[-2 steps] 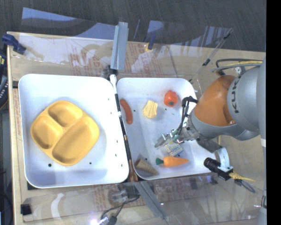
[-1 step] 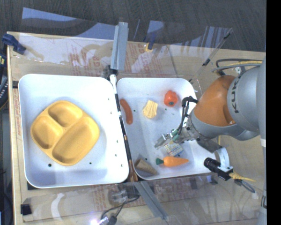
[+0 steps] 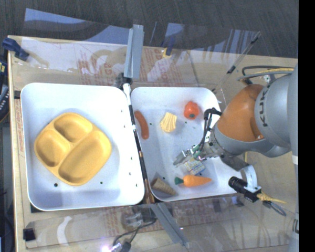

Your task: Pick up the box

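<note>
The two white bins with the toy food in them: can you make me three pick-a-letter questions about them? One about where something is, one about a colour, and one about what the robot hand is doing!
1. Where is the yellow divided tray?
A. In the left bin
B. In the right bin
C. On the floor

2. What colour is the carrot's body?
A. Blue
B. Orange
C. White

3. Where is the gripper right now?
A. Over the left bin
B. Far above the bench's back edge
C. Low in the right bin, just above the carrot

Answers:
1. A, the tray lies alone in the left bin.
2. B, it is orange with a small green end.
3. C, the arm reaches in from the right and its gripper sits beside a small pale object that could be the box; whether anything is gripped cannot be told.
</note>
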Robot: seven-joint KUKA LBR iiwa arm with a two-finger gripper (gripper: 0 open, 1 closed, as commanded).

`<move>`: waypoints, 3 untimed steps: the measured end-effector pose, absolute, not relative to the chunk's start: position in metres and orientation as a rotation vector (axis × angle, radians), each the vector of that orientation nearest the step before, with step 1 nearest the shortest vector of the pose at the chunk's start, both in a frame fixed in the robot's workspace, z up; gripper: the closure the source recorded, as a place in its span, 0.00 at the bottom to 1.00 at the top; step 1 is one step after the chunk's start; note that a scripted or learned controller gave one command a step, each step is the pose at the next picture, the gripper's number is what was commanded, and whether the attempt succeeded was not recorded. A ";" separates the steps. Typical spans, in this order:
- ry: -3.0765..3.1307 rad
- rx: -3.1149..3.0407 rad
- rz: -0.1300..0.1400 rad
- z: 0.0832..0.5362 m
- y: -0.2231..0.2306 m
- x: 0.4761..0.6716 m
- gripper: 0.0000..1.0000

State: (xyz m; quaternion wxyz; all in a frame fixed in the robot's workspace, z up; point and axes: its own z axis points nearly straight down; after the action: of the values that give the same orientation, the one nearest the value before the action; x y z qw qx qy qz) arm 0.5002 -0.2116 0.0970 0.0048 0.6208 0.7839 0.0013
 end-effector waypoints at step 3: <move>2.460 1.934 0.000 0.108 -0.213 0.501 0.00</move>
State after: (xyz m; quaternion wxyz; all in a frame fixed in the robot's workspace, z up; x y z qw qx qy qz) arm 0.5014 -0.2128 0.1082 0.0063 0.6182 0.7860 -0.0001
